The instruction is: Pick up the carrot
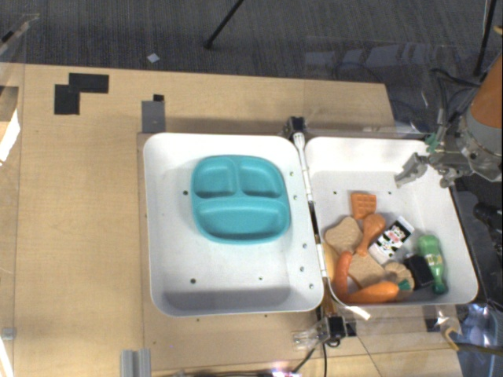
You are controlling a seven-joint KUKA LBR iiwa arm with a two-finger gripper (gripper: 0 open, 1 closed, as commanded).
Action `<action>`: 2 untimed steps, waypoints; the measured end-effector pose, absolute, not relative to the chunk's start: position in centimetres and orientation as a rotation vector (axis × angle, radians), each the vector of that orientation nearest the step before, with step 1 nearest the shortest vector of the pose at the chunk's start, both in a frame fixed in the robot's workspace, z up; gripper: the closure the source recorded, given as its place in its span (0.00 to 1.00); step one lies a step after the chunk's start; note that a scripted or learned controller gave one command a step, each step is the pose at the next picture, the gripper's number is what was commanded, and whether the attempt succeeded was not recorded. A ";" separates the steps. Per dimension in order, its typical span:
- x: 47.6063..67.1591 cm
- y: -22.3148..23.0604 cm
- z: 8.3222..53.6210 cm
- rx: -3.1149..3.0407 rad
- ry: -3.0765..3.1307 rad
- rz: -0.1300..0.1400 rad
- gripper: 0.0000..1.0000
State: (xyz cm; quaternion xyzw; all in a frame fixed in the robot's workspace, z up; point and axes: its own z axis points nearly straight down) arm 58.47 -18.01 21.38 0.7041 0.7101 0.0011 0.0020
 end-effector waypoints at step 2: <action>58.3 -16.2 8.8 1.875 2.511 0.005 0.00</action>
